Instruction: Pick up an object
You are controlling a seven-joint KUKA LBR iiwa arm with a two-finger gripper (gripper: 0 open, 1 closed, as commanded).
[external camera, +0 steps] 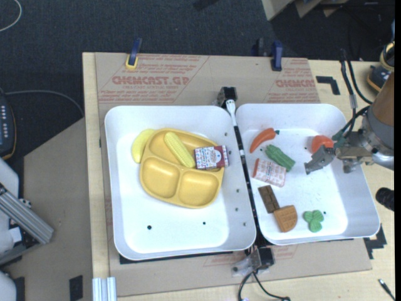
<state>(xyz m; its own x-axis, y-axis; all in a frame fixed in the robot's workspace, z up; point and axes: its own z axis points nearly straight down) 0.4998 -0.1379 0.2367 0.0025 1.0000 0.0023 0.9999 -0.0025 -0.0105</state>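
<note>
My gripper point(318, 160) hangs over the right part of the right bin point(357, 215), at the end of the arm that reaches in from the right. A red tomato-like piece point(321, 142) lies just beyond it, close to the gripper. To its left lie a green pickle point(279, 156), an orange-red pepper point(262, 138) and a pink-and-white packet point(269, 172). Nearer the front are a brown bar point(269, 198), a tan bread piece point(286, 218) and a green broccoli point(313, 219). I see nothing held in the gripper.
The left bin point(125, 218) holds a yellow divided plate point(177, 184) with a corn cob point(178, 149), a yellow banana-like piece point(141, 144) and a small red-and-white carton point(209, 158). A ridge with screws divides the bins. Cables run along the bench's right side.
</note>
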